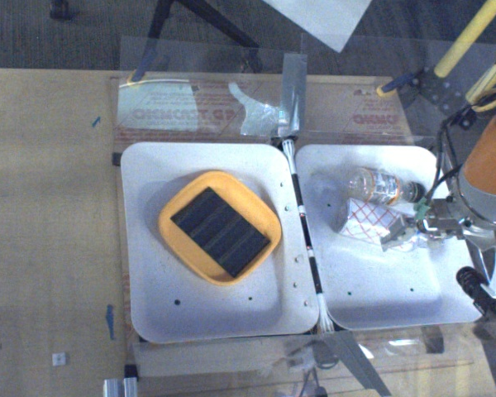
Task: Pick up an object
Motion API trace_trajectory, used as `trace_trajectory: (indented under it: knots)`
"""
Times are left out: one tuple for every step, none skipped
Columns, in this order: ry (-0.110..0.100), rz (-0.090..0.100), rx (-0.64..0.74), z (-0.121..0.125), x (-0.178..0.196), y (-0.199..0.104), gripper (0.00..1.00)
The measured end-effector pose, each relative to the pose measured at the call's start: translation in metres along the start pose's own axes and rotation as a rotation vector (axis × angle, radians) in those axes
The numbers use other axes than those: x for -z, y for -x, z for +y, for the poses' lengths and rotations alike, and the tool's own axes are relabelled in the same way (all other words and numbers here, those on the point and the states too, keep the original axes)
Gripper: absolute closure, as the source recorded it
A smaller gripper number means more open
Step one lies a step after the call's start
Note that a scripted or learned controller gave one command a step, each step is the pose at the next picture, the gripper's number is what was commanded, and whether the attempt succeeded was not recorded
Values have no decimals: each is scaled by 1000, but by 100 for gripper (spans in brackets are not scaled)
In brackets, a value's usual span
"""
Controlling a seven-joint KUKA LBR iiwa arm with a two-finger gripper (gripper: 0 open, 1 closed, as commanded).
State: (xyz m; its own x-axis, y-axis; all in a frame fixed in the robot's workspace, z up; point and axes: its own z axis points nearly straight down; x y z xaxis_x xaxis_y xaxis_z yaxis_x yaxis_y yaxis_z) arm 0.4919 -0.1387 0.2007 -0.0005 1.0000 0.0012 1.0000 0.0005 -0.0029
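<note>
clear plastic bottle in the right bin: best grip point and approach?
Grip the clear plastic bottle across its mid-body, coming straight down from above. It lies on its side, long axis roughly left-right, cap toward the arm, so the pincer should likely close across its narrow width.

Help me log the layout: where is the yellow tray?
The yellow tray lies in the left bin, near its centre, across the divider from the clear bottle.

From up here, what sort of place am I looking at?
Probably a robot test lab: two white bins on a wooden bench, a grey arm's gripper over the right one, and an office chair base on carpet.
</note>
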Motion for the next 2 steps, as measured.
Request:
trace_trajectory:
  knots:
    - [5,-2,-14,69,-45,50,0]
    - [5,-2,67,87,-89,60,0]
